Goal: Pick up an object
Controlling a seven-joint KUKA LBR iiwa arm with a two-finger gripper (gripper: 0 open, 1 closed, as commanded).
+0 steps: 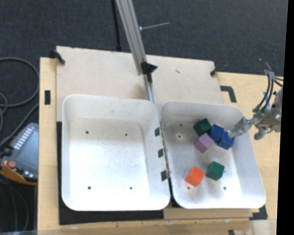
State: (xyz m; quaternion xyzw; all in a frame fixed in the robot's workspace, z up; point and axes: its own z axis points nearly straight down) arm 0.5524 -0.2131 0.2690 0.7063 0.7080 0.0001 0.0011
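Camera view, taken from above the table [43, 217]: the robot's hand [241, 127] reaches in from the right edge and sits over the right-hand shallow white plastic bin [251, 191], its tip at the upper right of the contents, touching or just beside a small blue cube [221, 136]. Whether its grip is open or closed, I cannot tell; nothing is visibly held. The blue cube rests on the bin floor in a tight cluster with a dark green cube [202, 126] and a pale purple cube [203, 142]. An orange cube [195, 176] and a second green cube [215, 170] lie nearer the front, close together. The left-hand white bin [71, 150] holds no blocks. In my judgement the approach is done; grasp and lift remain outstanding.
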